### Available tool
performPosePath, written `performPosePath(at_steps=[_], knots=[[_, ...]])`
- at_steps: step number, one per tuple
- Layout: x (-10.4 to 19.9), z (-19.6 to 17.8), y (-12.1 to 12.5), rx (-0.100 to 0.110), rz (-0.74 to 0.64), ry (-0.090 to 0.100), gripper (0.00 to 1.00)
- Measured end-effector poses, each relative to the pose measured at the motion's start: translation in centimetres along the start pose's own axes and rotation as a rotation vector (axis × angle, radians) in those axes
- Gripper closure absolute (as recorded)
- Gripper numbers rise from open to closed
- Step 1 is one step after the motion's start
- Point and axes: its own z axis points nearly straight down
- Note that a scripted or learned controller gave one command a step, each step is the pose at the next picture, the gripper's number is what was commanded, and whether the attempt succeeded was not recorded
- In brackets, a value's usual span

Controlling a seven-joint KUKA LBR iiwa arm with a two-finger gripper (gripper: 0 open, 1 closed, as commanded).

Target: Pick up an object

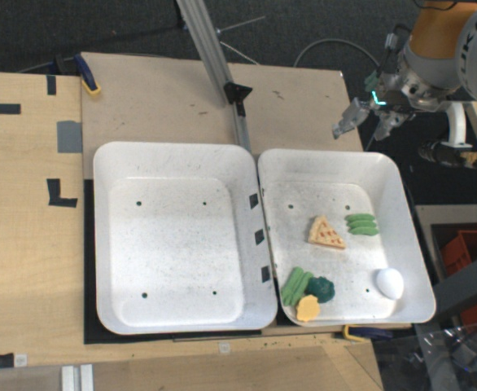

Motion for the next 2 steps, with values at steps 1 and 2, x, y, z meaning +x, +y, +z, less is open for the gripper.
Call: performPosePath(at_steps=[1, 2], knots=[[0.0, -0.3, 0.1, -0.004, -0.001, -0.002, 0.00], [-0.3, 6.0, -0.5, 0.002, 0.000, -0.001, 0.00]])
